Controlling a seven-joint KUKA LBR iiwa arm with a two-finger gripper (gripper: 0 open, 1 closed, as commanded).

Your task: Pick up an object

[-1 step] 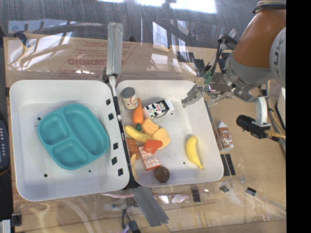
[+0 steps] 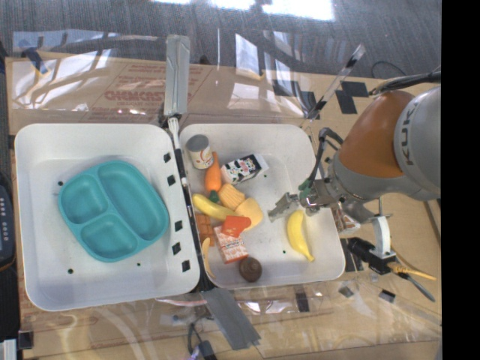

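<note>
One banana (image 2: pixel 300 235) lay just below the end effector (image 2: pixel 289 203), its long axis running down-right; whether that end effector gripped anything I couldn't tell.

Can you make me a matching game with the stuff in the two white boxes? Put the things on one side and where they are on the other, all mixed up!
Things:
1. teal divided plate
2. banana
3. small can
4. brown round fruit

Places:
A. far corner of the right bin, by the divider
B. near edge of the right bin
C. alone in the left bin
D. right side of the right bin, just below the gripper

Pairs: 1-C, 2-D, 3-A, 4-B
</note>
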